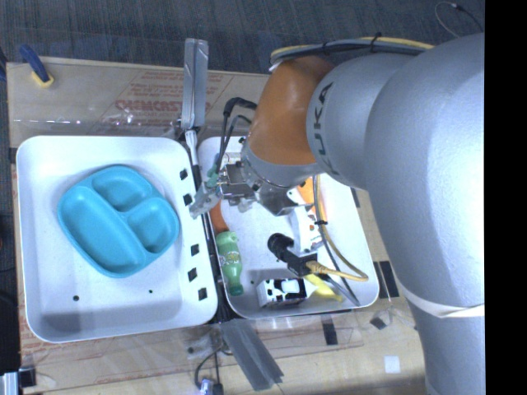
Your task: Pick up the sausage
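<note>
the arm [395, 138] is reaching over the right bin [366, 280], and the end effector [203, 197] is hanging low by that bin's left wall. i cannot tell if it is open or closed, because the arm is hiding much of it. a short orange-red thing is lying just under it, tight against the wall, and i am guessing this is the sausage [217, 218]. a green bottle [230, 257] is lying just below the sausage, nearly touching its end. to do this step well, the end effector should be coming straight down over the middle of the sausage, turned so it is squeezing across the thin way. it should be keeping clear of the wall on one side and the bottle at the end, or it may be bumping them. a slow squeeze and a straight lift are looking safest, since a round sausage may be slipping out.
</note>
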`<state>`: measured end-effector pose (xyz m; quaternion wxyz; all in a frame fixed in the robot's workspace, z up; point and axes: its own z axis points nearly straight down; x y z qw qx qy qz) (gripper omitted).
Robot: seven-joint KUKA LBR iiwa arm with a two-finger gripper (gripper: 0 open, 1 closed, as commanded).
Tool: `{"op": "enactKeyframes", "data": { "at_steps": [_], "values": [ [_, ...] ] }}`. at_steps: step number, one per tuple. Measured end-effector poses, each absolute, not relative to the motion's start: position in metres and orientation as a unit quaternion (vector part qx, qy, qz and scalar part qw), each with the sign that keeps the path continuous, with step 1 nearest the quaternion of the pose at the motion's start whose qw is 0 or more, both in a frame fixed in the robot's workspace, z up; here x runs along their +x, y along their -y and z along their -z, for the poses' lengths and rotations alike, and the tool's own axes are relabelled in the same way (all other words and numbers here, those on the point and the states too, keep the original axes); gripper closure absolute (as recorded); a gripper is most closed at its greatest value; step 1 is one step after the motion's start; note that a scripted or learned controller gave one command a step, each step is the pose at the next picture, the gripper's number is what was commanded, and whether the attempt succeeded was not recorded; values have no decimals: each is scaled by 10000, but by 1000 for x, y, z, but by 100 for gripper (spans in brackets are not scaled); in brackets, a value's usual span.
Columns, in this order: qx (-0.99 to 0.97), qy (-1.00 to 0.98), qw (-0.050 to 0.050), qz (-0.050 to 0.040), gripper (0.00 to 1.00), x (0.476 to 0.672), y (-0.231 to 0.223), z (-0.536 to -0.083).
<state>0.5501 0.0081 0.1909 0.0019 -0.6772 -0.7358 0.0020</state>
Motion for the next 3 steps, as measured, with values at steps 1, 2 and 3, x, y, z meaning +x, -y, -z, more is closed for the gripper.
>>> {"op": "enactKeyframes", "data": {
  "at_steps": [1, 2, 3],
  "values": [
    [-6807, 7325, 6, -10, 0, 562, 11, -191],
    [-6665, 7455, 21, -22, 0, 543, -7, -191],
    [-6752, 7377, 7, -13, 0, 558, 28, -191]
  ]
}}
